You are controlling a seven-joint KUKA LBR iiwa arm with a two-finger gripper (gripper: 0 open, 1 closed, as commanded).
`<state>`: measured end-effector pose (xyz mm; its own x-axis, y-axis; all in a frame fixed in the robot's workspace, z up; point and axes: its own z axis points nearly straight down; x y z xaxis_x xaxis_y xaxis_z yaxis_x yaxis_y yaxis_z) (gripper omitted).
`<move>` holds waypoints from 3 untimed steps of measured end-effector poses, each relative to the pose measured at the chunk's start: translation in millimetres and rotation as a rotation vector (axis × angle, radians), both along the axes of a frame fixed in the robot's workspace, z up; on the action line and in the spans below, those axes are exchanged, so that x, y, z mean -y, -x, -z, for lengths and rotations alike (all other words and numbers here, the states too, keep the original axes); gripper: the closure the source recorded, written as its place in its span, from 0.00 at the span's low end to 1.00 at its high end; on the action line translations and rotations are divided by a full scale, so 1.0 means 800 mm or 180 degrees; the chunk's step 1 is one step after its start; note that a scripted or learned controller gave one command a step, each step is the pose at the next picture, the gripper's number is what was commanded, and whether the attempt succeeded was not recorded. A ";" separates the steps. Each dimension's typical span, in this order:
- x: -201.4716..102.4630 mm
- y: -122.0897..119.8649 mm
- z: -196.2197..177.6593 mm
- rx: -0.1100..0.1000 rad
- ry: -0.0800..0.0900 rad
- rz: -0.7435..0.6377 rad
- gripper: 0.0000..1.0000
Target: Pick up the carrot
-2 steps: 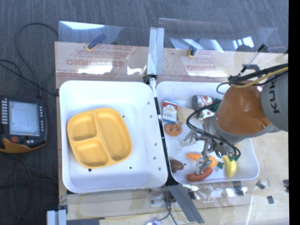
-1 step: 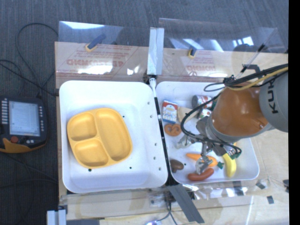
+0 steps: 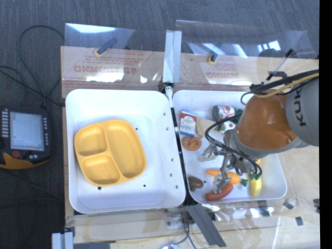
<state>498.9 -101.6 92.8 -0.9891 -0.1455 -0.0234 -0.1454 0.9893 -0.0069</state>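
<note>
A yellow divided plate lies in the left bin. At lower right, the gripper hangs directly over the carrot in the right bin, apparently for grasping; whether it grips, I cannot tell.

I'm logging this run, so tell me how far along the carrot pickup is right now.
Done so far: the arm has reached into the right bin, and its gripper sits low right at the carrot. In hand: nothing that can be confirmed, since the carrot lies on the bin floor beside the hot dog. Left: closing on the carrot and lifting it clear.
</note>
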 end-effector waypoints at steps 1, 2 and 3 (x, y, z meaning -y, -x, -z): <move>-0.001 0.001 0.000 0.0006 -0.0001 0.0073 0.00; -0.003 0.000 0.000 0.0002 0.0008 -0.0037 0.00; -0.003 0.001 0.000 0.0005 0.0000 0.0064 0.00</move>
